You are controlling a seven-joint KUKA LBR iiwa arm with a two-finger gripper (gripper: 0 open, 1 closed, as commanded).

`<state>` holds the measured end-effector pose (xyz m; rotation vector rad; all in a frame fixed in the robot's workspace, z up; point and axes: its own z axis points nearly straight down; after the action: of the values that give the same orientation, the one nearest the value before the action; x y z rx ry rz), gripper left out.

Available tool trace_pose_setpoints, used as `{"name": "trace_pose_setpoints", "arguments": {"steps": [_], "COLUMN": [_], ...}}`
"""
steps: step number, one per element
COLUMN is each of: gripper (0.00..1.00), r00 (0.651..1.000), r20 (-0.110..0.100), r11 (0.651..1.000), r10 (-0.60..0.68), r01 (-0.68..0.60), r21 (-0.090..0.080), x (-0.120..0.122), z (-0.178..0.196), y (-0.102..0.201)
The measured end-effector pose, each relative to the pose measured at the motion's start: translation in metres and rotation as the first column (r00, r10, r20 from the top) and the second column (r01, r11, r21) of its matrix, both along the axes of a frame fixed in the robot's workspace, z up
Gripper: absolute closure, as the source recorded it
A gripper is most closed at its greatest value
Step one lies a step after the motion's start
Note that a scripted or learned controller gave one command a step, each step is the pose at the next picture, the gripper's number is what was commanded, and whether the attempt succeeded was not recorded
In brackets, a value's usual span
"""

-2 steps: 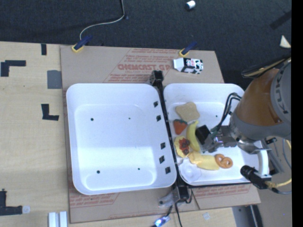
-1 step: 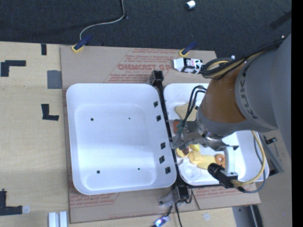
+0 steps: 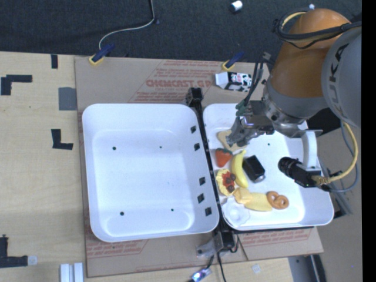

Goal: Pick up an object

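The wide white plastic bin at frame left leaves open floor. In the right white bin, my grey gripper half covers a tan piece; a red tomato-like piece and yellow banana lie just below. My own bulk blocks the view, so how my jaws stand I cannot tell.

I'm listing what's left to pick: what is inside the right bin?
In the right bin: a banana, a red piece, a black block, a pretzel, yellow pieces. The gripper and arm cover the bin's far part.
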<state>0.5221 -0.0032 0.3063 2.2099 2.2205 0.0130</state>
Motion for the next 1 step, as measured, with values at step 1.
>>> {"name": "trace_pose_setpoints", "arguments": {"steps": [1], "gripper": [1.0], "r00": [1.0], "r20": [-0.018], "r11": [1.0], "r10": [-0.004], "r01": [0.004], "r21": [-0.001], "x": [0.0325], "z": [-0.0757], "y": [0.0018]}}
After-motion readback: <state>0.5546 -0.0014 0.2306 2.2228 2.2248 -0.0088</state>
